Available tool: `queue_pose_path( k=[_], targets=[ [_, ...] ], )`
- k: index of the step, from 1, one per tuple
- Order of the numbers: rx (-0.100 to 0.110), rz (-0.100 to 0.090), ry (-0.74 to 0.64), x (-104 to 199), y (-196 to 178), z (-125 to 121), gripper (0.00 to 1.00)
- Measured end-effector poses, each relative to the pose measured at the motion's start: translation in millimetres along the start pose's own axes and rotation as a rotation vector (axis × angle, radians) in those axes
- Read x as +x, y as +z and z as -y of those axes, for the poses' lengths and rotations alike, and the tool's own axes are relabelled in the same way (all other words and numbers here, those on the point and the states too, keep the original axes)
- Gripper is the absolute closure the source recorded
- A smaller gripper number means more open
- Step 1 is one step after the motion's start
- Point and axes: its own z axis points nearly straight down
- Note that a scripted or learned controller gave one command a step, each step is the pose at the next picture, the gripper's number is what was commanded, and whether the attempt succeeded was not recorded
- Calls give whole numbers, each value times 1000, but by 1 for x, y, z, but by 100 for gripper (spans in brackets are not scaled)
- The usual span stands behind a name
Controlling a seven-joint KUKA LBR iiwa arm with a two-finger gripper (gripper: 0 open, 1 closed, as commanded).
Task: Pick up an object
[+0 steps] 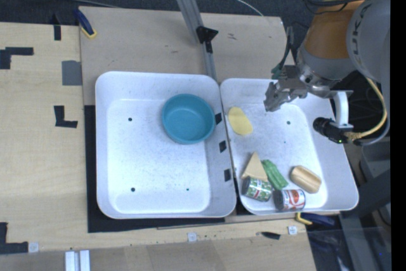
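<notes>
My gripper (274,101) hangs over the far part of the right bin (330,155), with nothing visible between its fingers. A pale yellow oval piece (240,120) lies to its left near the bin's left wall. At the bin's near end sit a tan wedge (254,167), a green pickle-like piece (275,174), a brown bread roll (306,178), a green can (257,189) and a red can (291,199). In the left bin (127,155) stands a blue bowl (188,118), far side, right of centre.
A grey metal pole (187,0) slants down from the top to the gap between the bins. The arm's orange band (333,16) and grey body take up the upper right. Black cables loop beside the right bin.
</notes>
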Motion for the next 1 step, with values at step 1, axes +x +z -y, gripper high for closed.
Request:
queue_pose_path(
  k=[1],
  targets=[
    [3,1,1,48,9,10,100]
  ],
)
